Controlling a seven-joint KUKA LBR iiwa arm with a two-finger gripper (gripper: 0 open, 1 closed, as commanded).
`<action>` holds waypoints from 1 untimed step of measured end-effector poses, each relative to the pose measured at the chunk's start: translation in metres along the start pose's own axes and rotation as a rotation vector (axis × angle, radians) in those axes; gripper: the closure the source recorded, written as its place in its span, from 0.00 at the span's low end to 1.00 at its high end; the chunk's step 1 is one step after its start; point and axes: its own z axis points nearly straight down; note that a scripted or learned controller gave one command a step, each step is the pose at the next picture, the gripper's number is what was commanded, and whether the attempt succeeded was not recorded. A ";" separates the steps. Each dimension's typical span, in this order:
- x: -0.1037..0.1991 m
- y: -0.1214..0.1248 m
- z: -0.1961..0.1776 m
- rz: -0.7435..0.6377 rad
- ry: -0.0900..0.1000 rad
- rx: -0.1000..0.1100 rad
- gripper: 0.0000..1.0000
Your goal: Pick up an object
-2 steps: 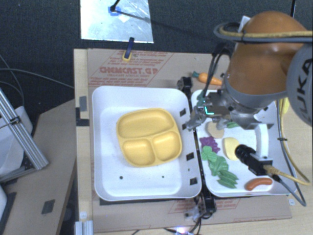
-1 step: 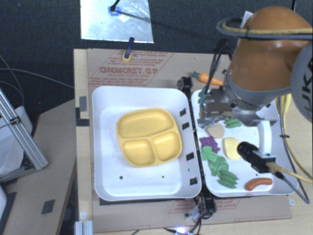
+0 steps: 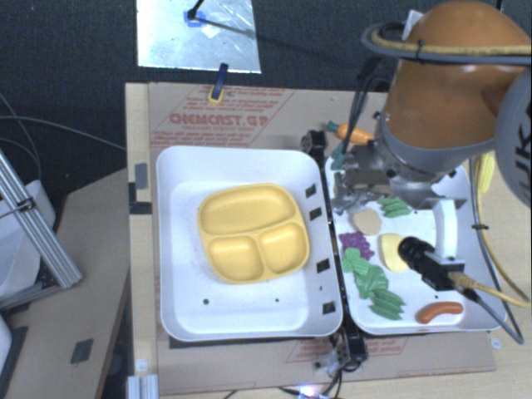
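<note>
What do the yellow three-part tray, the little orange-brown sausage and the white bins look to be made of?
The yellow divided tray looks like moulded plastic, matte with a soft sheen and rounded edges. The small orange-brown sausage seems a glossy plastic or rubber toy, judging by its highlight. The shallow white bins appear to be smooth rigid plastic, though that is only their look.

right bin (image 3: 495,322): toy food crowded | yellow tray (image 3: 253,231): fills left bin middle

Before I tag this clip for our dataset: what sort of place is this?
Probably a robotics lab bench: a robot arm over two white bins, toy food such as a sausage in one, a yellow divided tray in the other.
</note>
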 end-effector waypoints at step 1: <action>-0.055 -0.001 0.091 0.011 -0.003 0.009 1.00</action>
